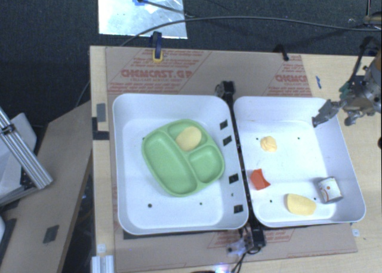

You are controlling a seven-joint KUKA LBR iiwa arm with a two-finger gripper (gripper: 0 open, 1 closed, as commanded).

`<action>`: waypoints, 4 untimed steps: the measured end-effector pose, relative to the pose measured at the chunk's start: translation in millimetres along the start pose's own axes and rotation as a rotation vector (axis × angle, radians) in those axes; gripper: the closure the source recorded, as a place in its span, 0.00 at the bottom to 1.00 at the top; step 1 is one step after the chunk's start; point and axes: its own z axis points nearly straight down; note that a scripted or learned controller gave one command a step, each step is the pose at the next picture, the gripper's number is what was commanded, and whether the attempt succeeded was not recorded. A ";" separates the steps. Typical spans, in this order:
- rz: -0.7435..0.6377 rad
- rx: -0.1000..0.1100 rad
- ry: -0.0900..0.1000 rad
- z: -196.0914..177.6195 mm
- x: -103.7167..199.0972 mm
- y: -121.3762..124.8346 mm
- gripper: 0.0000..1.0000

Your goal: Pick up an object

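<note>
Dark carpet floor (48, 21), tan bench (197, 66)

Gripper (334, 116) at the right edge of the camera view: a compact assembly of grey and metallic parts, seen partly cut off by the frame. Two dark grey fingers (323, 114) project from it, each short and tapered, with a blunt angular tip. The body behind them is lighter grey, with small blocky housings and dark recesses. Thin dark rods or cables rise above the assembly; finer detail is blurred.
</note>
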 end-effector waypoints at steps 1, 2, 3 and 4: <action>-0.003 -0.011 -0.002 -6.5 0.7 2.2 0.00; -0.006 -0.008 -0.002 45.1 8.0 10.5 0.00; -0.001 -0.008 -0.001 86.6 8.4 10.9 0.00; -0.005 -0.008 -0.001 130.9 12.8 17.8 0.00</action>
